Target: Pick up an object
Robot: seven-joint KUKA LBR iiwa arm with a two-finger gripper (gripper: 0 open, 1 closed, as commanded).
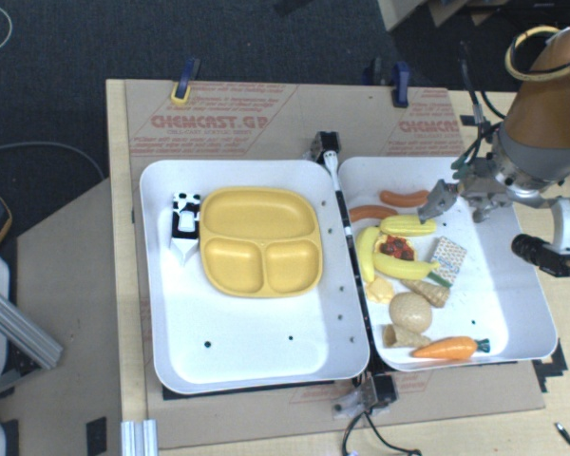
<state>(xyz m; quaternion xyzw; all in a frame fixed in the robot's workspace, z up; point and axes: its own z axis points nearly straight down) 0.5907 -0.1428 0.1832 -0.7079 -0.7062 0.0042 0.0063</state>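
The right bin (522, 302) holds several toy foods. Among them are a red sausage (404, 198), a yellow corn cob (407, 225), two bananas (402, 267), a checkered packet (447, 255), a pale round potato (409, 309) and an orange carrot (446, 349). My gripper (461, 204) hangs over the upper part of this bin, just right of the sausage and the corn. Its fingers (439, 201) are spread apart, open, with nothing between them.
The left bin (161, 283) carries a yellow divided plate (261, 238) and a small black-and-white object (185, 218) beside the plate's left edge. A raised rim (347, 245) separates the two bins. The right bin's right half is bare white floor.
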